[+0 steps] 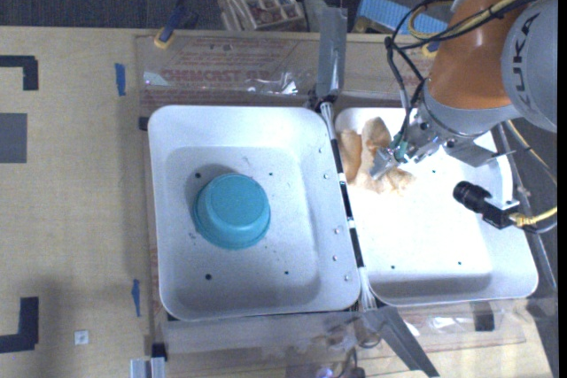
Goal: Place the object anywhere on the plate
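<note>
We logged the left bin (306, 146) first: white, shallow, holding a blue plate (232, 210) that sat left of the bin's centre and looked like an upturned dish, round and plain. A few dark specks marked the bin floor around it. To the right, just across the shared rim, the right bin (443, 252) held the object (372, 153), a cluster of pale tan, bread-like pieces lying in the bin's upper left corner, close to the divider. The gripper (386, 162) stood low over the right edge of that cluster, its tip overlapping the pieces. We could not tell how the claw was set. Further right, the arm (483, 49) showed its orange band above the wrist, with cables looping over it.
</note>
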Controlling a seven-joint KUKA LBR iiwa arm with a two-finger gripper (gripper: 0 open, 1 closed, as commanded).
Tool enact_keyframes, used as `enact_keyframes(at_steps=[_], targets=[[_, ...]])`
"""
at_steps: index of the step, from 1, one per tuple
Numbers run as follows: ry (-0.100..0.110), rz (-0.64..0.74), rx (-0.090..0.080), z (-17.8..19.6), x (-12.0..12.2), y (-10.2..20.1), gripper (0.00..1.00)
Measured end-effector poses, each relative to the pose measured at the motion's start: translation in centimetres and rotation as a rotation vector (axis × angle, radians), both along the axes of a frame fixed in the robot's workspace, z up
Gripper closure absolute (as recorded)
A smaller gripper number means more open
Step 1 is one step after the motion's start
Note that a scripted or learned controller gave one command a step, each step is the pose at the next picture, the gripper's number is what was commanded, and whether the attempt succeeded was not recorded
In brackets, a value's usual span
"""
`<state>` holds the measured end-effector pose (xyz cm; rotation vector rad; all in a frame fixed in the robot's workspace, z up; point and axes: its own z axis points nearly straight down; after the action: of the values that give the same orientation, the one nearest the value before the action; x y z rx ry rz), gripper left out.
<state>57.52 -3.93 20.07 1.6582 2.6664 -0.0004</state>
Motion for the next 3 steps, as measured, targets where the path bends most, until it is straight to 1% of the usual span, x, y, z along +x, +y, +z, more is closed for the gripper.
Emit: enact_keyframes(at_steps=[1,2,3], targets=[[-0.003,0.0,0.0,2.4,0.1,0.0,1.0],[0.001,0.401,0.001,2.3,-2.3,5.4,1.0],[0.001,0.8,0.001,2.8,-3.8,9.7,1.0]])
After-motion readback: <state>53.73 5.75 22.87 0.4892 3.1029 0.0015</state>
